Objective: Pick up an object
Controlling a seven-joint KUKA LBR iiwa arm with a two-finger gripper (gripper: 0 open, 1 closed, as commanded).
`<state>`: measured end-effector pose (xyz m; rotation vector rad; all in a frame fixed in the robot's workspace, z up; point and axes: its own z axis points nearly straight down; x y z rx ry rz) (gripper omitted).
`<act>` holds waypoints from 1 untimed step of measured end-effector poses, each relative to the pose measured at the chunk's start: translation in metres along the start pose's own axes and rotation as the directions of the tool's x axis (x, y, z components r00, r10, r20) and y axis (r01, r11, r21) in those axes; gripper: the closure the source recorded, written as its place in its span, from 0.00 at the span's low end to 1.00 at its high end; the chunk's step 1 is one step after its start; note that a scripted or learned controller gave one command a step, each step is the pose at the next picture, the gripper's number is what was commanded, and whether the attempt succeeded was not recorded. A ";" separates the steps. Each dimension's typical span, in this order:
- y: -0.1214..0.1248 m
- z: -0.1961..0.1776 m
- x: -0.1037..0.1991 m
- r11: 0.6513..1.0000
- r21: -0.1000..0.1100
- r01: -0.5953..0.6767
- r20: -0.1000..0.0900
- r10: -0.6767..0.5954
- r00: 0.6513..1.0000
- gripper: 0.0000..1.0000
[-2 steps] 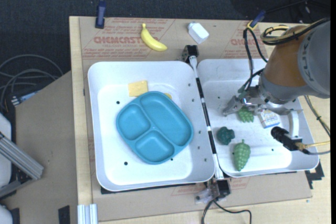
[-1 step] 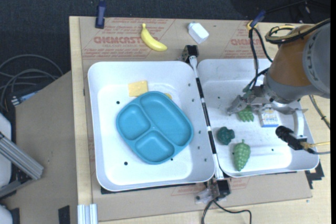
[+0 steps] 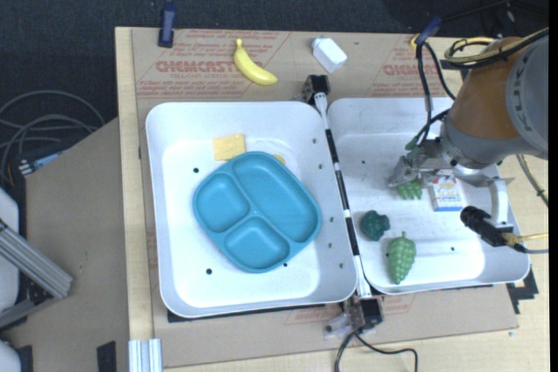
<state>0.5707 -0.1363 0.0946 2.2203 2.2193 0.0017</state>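
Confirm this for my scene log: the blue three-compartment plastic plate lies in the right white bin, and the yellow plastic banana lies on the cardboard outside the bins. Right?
Not quite. The camera view shows the blue three-compartment plastic plate in the left white bin, not the right white bin. The rest holds: the yellow plastic banana lies on the cardboard outside the bins.

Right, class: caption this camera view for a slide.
End effector low in right white bin near small green toy; blue divided plate sits left.
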 end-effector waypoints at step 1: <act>0.012 -0.091 0.063 1.000 0.000 0.002 -0.001 -0.002 1.000 1.00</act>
